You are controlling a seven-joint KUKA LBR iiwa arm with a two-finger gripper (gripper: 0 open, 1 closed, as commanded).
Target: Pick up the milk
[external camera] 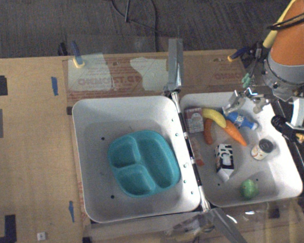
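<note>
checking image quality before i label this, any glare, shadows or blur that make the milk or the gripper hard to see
Camera view: the light is soft and even, with only faint shadows along the walls of the right bin; the milk is small and a bit soft but readable; the gripper blurs into the metal wrist parts around it; clear plastic taped on the cardboard behind the bins shows a pale sheen.

1. Two white bins (88, 163).
2. One teal divided tray (143, 163).
3. One milk carton (225, 161).
4. One banana (214, 116).
5. One carrot (235, 133).
6. One green round fruit (249, 189).
7. One blue bottle (243, 121).
8. One small red-and-white box (194, 120).
</note>
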